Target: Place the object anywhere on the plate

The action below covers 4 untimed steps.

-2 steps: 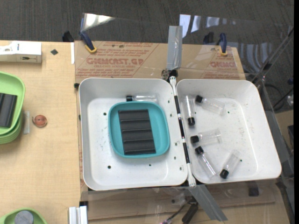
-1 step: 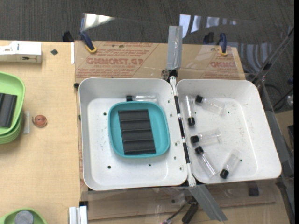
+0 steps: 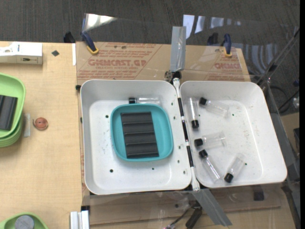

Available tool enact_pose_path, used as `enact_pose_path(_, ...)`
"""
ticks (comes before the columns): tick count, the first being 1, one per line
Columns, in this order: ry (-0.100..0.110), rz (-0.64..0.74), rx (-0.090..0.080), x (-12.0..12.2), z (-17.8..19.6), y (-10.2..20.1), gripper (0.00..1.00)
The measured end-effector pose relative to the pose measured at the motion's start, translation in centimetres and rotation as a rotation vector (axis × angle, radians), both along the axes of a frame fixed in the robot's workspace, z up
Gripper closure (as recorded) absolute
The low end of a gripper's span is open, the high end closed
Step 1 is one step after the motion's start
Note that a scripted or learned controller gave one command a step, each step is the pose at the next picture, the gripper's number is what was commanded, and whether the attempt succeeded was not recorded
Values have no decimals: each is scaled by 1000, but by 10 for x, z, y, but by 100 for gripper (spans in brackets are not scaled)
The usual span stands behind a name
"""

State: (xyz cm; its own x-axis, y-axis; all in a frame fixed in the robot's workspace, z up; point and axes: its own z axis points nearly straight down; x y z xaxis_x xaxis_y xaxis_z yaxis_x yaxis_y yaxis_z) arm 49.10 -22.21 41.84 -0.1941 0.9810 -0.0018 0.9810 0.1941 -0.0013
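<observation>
Resting in the right bin (image 3: 257,99), five capped vials (image 3: 209,140) await; teal plate (image 3: 164,128) holds none yet. Claw state: cannot tell.

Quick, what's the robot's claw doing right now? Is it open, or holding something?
Claw: cannot be told from this picture.

Green tray (image 3: 10,111), left edge of frame: cut off for you. Grey-lidded green item (image 3: 21,222), lower left corner: cropped. Cardboard print (image 3: 116,61), upper centre: partly unreadable.
</observation>
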Motion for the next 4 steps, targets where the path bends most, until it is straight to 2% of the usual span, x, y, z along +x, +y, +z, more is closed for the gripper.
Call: enact_pose_path(4,0,0,0,0,0,0,0)
